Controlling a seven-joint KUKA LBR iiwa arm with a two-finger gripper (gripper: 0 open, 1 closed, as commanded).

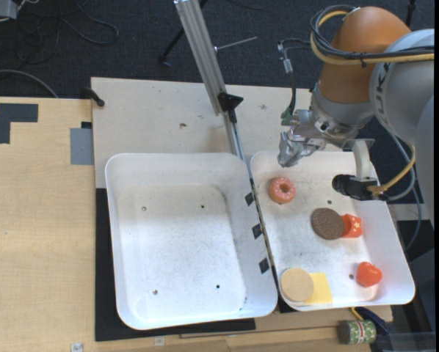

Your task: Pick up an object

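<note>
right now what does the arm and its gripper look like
The arm is bulky and rounded, with a grey shell and a glossy orange band above the wrist. Black and yellow cables loop around that band and trail down the arm's side. The gripper is a small grey metal piece under the wrist.

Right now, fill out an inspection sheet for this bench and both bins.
Surface: left bin and right bin side by side on the bench.
Job's things, in the right bin: pink donut, brown disc touching a red piece, red tomato-like item, tan round on a yellow slice.
Clutter: small can outside the bin.
Gripper: above the donut, holding nothing.
Cables: yellow loops around the arm.
Surroundings: slanted aluminium rail.
</note>
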